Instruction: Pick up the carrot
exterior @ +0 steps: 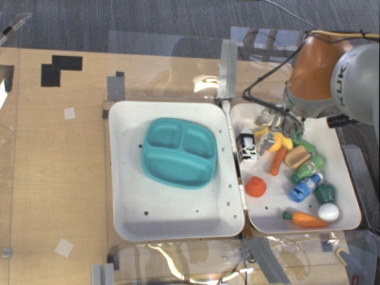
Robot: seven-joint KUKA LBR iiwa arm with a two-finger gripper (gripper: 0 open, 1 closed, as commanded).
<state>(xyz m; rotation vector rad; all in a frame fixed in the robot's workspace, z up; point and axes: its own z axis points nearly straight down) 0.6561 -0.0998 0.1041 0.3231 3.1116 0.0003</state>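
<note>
The carrot point(309, 219) is orange with a small green stub at its left end. It lies flat near the front edge of the right bin point(350, 218), beside a white egg point(328, 211). My gripper point(273, 128) hangs low over the back part of that bin, next to a yellow piece point(281, 140) and well behind the carrot. The grey arm with its orange band point(312, 70) comes in from the upper right. Nothing from the bin is visibly lifted.
The right bin also holds an orange stick-shaped toy point(276, 162), a red round toy point(256, 186), a tan bun point(296, 156), green pieces point(310, 167), a blue bottle point(303, 189) and a black-and-white item point(247, 146). A teal divided plate point(178, 152) lies in the left bin point(127, 212).
</note>
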